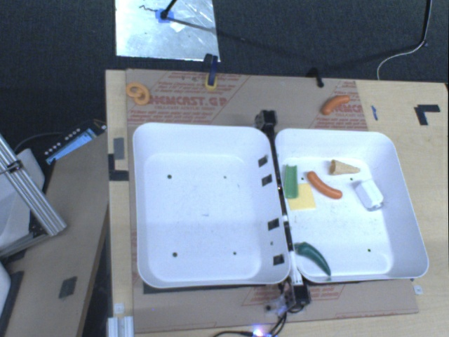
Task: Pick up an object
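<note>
Green pepper (pixel 313 257), sausage (pixel 325 185) in right bin (pixel 403 209).

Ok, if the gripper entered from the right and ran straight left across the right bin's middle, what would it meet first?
Probably the white block, which lies nearest the right-hand wall of the right bin. Beyond it lies the orange sausage. Height is unclear, so it might pass above both.

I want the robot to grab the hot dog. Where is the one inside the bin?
The hot dog lies in the right bin, near its middle, between the yellow square and the white block, just below the cone-shaped piece.
</note>
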`<state>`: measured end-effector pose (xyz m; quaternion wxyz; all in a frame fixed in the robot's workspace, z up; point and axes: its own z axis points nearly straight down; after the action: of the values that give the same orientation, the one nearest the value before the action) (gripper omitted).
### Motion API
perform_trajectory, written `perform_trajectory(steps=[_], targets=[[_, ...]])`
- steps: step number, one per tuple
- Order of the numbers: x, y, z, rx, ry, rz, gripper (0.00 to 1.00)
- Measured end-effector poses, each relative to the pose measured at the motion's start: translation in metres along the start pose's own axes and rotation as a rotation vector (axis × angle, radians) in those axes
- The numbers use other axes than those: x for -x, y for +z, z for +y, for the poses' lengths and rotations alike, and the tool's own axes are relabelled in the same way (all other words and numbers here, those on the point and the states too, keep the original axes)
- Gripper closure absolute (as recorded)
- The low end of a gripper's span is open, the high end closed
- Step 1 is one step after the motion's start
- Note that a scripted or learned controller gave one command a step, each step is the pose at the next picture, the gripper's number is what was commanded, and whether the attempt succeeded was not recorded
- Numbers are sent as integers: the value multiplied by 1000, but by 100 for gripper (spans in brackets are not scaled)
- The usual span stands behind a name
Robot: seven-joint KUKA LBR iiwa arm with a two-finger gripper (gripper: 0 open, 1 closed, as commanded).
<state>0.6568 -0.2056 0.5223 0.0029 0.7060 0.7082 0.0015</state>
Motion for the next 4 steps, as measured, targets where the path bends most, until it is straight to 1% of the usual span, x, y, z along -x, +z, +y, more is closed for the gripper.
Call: perform_trajectory(steps=[1,2,3,4], targets=[[0,67,12,-9,0,2,100],[0,34,12,-1,-1,0,100],[0,8,12,-1,-1,-1,100],[1,78,11,-10,2,2,100]])
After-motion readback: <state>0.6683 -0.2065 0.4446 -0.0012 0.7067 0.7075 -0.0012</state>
